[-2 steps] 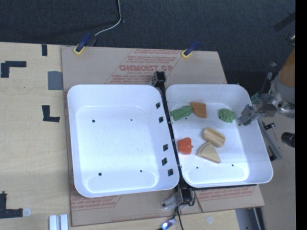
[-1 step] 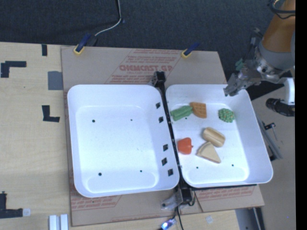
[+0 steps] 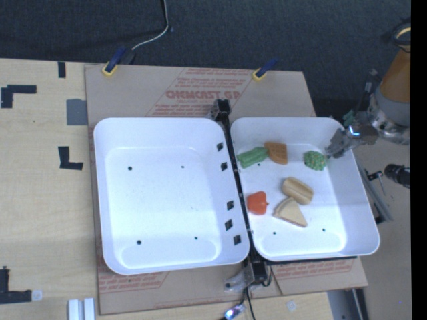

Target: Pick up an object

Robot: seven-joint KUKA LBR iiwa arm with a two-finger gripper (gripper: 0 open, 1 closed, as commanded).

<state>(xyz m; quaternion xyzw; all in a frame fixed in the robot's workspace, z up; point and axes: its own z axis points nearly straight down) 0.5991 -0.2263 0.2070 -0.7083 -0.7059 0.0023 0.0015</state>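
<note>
The right bin [image 3: 347,199] holds several toy foods: a green pickle-like piece [image 3: 252,157], an orange-brown piece [image 3: 277,153], a green broccoli-like lump [image 3: 314,160], a red pepper [image 3: 257,203], a tan bread roll [image 3: 297,189] and a tan wedge [image 3: 291,213]. My gripper [image 3: 335,146] hangs at the bin's upper right rim, just right of the green lump and slightly above it. Nothing shows between its fingers.
The left bin [image 3: 107,179] sits beside the right one on a cardboard sheet [image 3: 193,92]. Black clips [image 3: 222,109] join the bins along the middle. A cable [image 3: 157,32] runs at the back. The arm's orange band [image 3: 399,79] is at the far right.
</note>
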